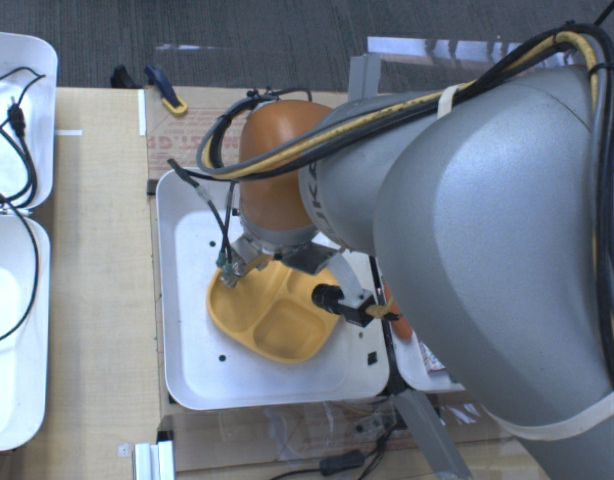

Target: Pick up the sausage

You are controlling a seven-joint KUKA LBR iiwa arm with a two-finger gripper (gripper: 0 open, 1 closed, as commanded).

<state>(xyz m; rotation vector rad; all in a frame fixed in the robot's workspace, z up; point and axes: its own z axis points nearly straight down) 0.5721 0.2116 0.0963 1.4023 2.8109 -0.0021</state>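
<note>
Low over yellow plate [277,333] in white bin [187,368]: gripper [242,268], largely hidden beneath grey arm [467,228]; open or closed, impossible to tell.

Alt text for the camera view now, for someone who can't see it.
The grey arm reaches in from the right, its gripper down at the upper left edge of a yellow divided tray in a white bin. The arm covers the bin's right side.
</note>
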